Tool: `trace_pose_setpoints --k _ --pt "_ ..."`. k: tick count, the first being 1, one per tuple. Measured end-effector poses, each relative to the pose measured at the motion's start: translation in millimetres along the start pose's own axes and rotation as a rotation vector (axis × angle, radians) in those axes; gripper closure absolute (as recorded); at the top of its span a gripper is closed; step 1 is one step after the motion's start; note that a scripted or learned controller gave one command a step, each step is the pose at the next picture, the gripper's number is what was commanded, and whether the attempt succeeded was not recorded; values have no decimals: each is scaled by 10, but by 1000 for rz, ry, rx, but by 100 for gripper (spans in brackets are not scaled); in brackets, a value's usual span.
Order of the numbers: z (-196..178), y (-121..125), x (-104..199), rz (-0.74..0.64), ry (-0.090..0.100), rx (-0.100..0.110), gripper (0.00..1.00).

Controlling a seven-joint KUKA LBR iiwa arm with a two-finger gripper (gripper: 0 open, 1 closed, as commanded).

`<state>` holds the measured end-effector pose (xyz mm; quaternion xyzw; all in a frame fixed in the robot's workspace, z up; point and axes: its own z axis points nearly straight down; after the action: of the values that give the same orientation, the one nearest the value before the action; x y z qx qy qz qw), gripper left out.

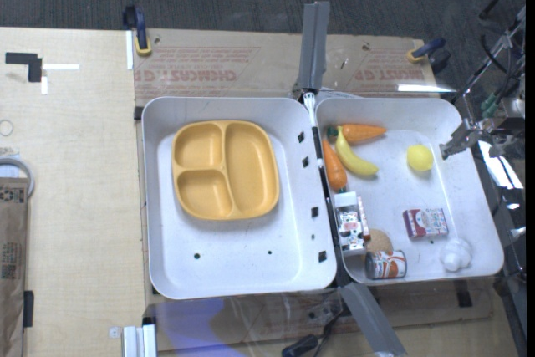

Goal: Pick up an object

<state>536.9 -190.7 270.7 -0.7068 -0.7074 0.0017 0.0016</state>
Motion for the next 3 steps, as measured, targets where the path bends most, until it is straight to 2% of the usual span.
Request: trace_pose_setpoints --k 1,2,3 --pt "1039 445 -127 -112 1 -1 0" --pt "1794 889 -239 -227 8 -5 0" --pt "1710 887 -260 -226 3 -4 100"
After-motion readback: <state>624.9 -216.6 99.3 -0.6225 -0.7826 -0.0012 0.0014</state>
